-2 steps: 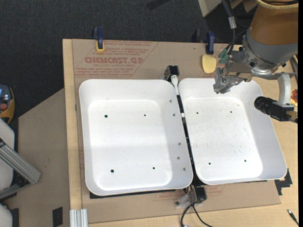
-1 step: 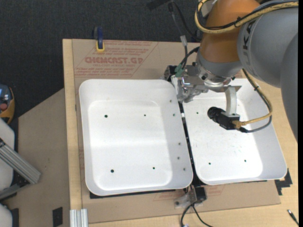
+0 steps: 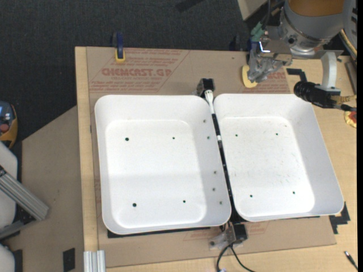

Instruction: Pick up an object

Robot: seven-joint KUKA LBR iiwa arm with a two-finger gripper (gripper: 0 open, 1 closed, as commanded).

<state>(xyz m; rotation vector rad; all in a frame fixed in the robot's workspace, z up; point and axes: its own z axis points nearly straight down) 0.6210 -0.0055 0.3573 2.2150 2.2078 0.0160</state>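
Observation:
My gripper hangs at the back right, above the cardboard just behind the far left corner of the right bin. It points down, and nothing shows in its grasp. A small pale yellow piece sits on the cardboard right beside it, to its left. The left bin and the right bin lie side by side, their white floors bare apart from a few small dark dots.
A blue and yellow clamp grips the cardboard's back edge at the left. A black clip sits at the back of the seam between the bins, and another clip at its front. Aluminium rails lie off the bench at the left.

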